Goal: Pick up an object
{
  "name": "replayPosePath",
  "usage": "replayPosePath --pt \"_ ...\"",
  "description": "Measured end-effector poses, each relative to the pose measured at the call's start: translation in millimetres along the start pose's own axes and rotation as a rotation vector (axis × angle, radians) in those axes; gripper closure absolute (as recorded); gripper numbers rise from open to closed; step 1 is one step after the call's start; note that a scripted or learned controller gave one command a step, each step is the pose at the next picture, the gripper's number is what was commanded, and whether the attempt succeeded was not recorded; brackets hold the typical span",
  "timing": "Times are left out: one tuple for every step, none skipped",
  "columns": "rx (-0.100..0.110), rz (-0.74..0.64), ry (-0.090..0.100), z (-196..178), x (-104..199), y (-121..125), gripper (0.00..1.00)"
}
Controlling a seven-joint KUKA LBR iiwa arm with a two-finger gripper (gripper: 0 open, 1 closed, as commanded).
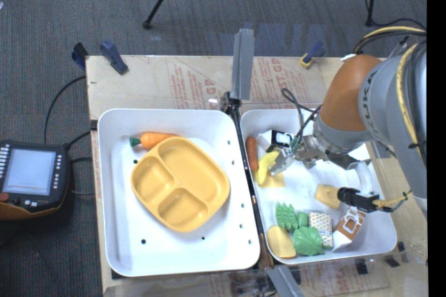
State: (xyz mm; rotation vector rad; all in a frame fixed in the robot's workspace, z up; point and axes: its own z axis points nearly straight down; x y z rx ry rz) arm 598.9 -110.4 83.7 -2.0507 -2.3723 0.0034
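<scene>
My gripper (280, 162) is low in the right bin (376, 236), near its left side, just above a yellow banana-shaped toy (265, 170). An orange-red sausage toy (251, 151) lies along the bin's left wall, to the left of the gripper. Nearer the front are a yellow cheese wedge (325, 194), a green ridged toy (286, 215), a green leafy toy (307, 240), a yellow oval piece (280, 242), a patterned block (320, 222) and an orange-and-white box (350, 223). Nothing shows between the fingers.
The left bin (118, 233) holds a yellow divided plate (180, 183) and a carrot (152, 139) at its back left. A grey post (243, 69) stands behind the bins. A pendant with a screen (31, 173) lies off the bench's left side.
</scene>
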Motion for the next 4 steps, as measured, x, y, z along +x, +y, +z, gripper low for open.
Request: replayPosePath --pt "0.022 -0.289 -0.002 0.3 3.8 36.5 0.0" --pt "0.001 -0.252 -0.001 0.6 12.2 -43.0 0.0" --pt "-0.004 -0.804 -0.004 -101.9 45.4 -20.5 0.0" --pt "0.006 -0.963 0.006 -3.9 5.9 -103.2 0.0"
